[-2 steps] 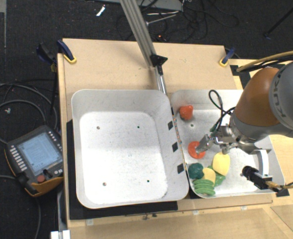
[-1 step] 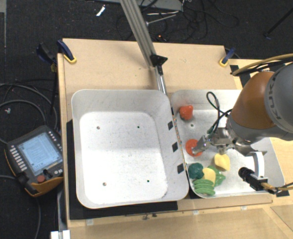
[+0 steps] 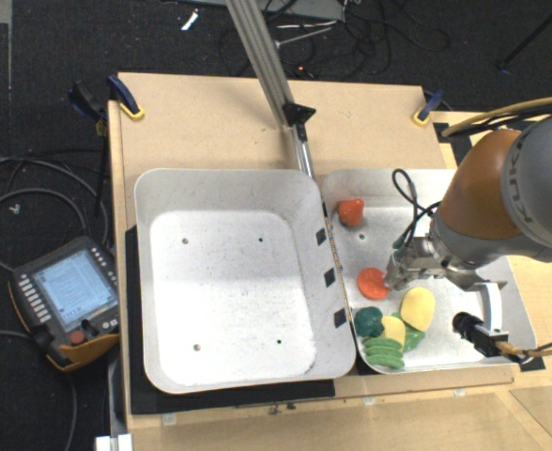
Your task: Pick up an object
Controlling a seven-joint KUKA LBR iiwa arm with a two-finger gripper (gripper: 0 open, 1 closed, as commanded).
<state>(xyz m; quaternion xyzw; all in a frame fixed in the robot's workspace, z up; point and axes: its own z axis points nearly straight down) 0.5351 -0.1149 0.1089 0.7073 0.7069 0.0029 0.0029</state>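
Observation:
My gripper [image 3: 400,272] hangs low in the right bin [image 3: 379,184], under the grey and orange arm that comes in from the right. It sits just right of a flat red-orange piece [image 3: 371,283] and just above a yellow lemon-like object [image 3: 419,308]. A smaller yellow piece [image 3: 392,328], a dark green lump [image 3: 368,321] and a ribbed green object [image 3: 384,351] lie clustered at the bin's front. A red-orange object [image 3: 351,211] rests alone near the back left corner. I see nothing held by the gripper.
The left bin [image 3: 154,195] lies beside the right one, and their rims meet in the middle. A metal pole [image 3: 267,64] slants over the bench behind the bins. A teach pendant [image 3: 65,294] lies on the floor to the left.

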